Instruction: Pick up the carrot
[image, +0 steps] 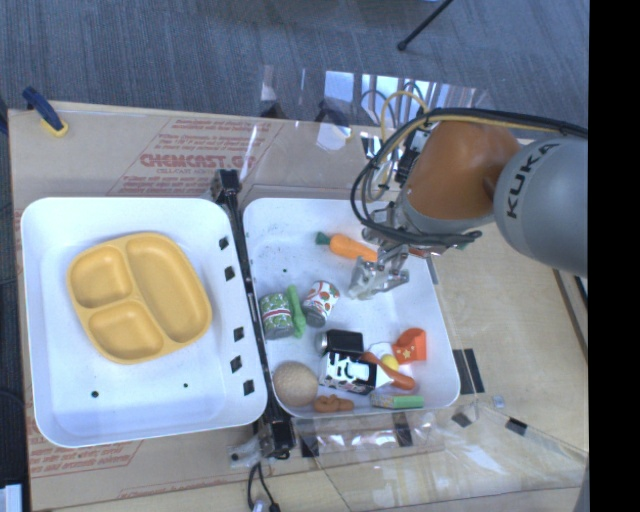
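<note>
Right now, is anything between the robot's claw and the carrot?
No. In the camera view the gripper hangs right beside the carrot, with just bare white bin floor between them.

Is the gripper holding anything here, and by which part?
Nothing is held. The gripper hangs in the right bin beside the carrot, which lies on the bin floor.

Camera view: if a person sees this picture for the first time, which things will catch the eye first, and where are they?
The big grey arm with its orange band reaches in from the right, its gripper low over the right bin, just beside the carrot. The yellow divided tray lies alone in the left bin. Small toys crowd the right bin's near end.
</note>
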